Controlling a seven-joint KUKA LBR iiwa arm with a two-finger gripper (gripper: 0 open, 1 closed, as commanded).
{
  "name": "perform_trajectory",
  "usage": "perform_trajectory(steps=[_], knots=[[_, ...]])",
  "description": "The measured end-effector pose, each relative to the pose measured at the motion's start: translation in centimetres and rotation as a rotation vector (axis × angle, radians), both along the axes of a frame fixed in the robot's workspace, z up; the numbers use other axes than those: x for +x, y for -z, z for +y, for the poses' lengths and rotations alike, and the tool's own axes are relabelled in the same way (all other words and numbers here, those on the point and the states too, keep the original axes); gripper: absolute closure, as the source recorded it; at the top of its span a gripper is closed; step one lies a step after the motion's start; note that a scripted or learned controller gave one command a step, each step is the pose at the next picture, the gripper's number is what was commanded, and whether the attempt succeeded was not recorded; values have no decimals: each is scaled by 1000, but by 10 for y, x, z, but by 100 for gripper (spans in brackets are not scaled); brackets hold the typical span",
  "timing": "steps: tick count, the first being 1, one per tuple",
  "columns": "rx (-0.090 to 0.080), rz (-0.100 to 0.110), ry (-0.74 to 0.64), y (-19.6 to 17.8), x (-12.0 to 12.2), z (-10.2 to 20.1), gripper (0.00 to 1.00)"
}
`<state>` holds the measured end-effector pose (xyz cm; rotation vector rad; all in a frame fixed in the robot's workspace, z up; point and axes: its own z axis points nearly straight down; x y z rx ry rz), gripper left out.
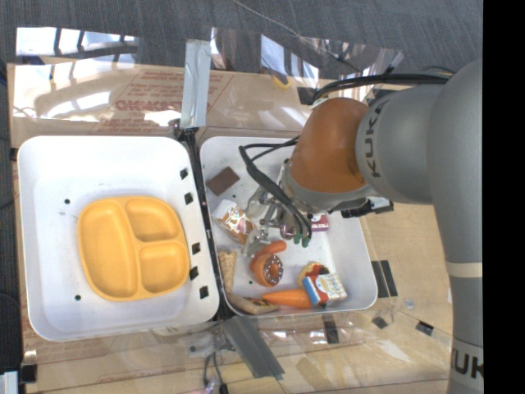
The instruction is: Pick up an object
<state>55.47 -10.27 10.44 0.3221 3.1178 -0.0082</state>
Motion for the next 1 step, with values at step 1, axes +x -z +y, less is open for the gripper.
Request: perform_trajectory(steps=[1], knots=[[5,-7,13,-111,56,30,100]])
